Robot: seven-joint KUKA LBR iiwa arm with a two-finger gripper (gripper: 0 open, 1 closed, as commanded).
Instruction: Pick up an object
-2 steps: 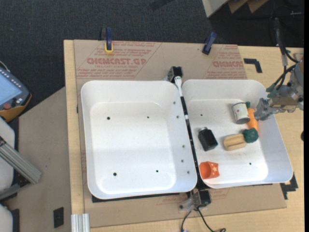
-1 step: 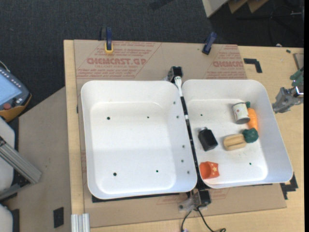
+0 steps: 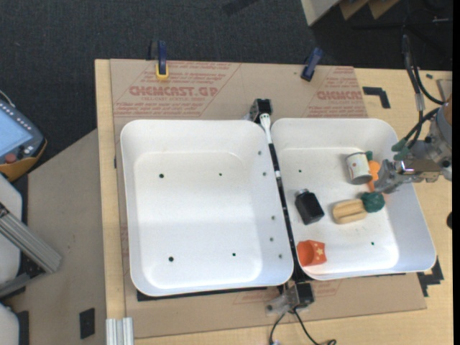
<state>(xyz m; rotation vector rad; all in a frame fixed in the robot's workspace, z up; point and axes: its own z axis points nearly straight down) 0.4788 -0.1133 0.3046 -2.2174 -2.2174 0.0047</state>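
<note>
Overhead, two shallow white bins sit side by side on a counter covered with printed cardboard. Taking the right bin as the landmark, all the loose objects lie inside it, while the left bin lies just beside its left wall, the two rims touching along a dark seam.

Near the right bin's right wall, the end effector reaches in from the right edge, low over the bin floor. Whether it is open or closed on anything cannot be made out; its tips blend with the clutter beneath.

Just left of the end effector lies a small white-and-grey cylinder on its side, with a small orange piece touching it on the right. Below these, towards the bin's middle, a tan wooden block lies lengthwise, and a dark green object touches its right end. To the left of the block, apart from it, sits a black object. At the bin's near left corner, against the wall, rests an orange-red object.

Two blue clamps grip the cardboard's far edge, well beyond the bin.
</note>
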